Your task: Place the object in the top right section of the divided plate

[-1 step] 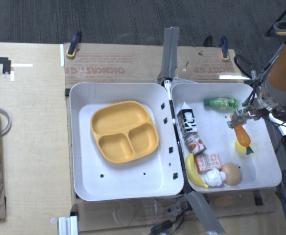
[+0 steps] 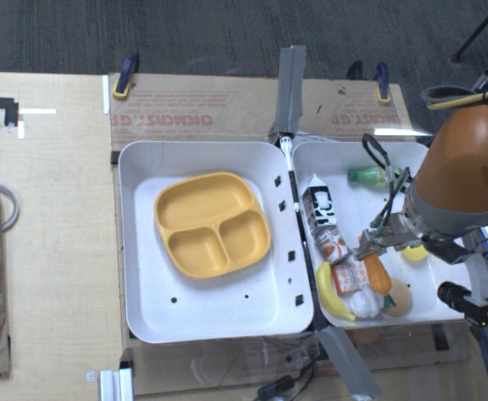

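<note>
Setting: robotics lab test cell. A plywood bench (image 2: 43, 224) stands on grey carpet (image 2: 227, 15), with cardboard (image 2: 194, 107) clamped down by blue-and-yellow clamps (image 2: 126, 75) behind two white bins (image 2: 135, 249). The grey-and-orange industrial arm (image 2: 465, 165) and loose cables (image 2: 378, 153) mark an experimental rig.

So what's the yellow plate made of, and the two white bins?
The divided plate looks like moulded plastic: one even mustard colour, rounded ridges between sections, a soft matte sheen. The left bin and right bin look like thin white plastic or coated metal, since they are smooth with light glare; the picture can't settle which.
</note>
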### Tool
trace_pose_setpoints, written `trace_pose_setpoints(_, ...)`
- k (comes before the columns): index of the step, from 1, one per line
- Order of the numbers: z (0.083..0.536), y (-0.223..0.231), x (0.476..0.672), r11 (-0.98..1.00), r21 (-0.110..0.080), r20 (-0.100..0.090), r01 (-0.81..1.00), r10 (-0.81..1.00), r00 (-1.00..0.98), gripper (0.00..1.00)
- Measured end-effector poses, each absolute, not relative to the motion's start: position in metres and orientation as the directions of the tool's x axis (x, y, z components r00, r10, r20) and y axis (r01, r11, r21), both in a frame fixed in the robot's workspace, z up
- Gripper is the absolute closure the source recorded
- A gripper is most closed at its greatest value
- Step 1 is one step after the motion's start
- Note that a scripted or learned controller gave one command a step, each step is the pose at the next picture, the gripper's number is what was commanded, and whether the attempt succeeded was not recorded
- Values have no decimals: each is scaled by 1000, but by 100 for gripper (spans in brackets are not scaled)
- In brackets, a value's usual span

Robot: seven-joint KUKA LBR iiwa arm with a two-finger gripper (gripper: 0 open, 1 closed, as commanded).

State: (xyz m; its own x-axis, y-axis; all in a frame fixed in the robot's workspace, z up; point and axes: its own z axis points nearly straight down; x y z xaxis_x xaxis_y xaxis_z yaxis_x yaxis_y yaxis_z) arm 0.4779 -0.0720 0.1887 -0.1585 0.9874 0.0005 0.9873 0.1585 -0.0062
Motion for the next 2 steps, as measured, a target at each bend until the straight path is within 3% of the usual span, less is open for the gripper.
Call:
trace_pose_setpoints(1, 188, -16, 478, -326, -5, -4, 945, 945, 326, 100)
trace_pose_setpoints(2, 188, -63, 478, -408, -5, -5, 913, 913, 408, 100)
